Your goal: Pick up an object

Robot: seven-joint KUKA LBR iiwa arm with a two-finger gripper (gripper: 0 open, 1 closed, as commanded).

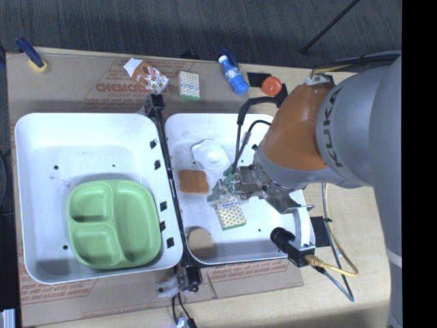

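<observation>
Reaching in from 3 o'clock, grey KUKA arm with orange wrist band covers much of the right shallow white plastic bin. Left shallow white plastic bin holds a light-green three-compartment plastic tray at its 6 o'clock end. Two-finger gripper sits low at the right bin's centre, metal parts cluttered, claw width: cannot tell. Just at its 6 o'clock lies a small checkered green-white packet, touching or nearly so. White crumpled plastic object at gripper's 11 o'clock. Brown rectangular sponge-like block at 9 o'clock, near. Round brown disc in the bin's 7 o'clock corner.
</observation>
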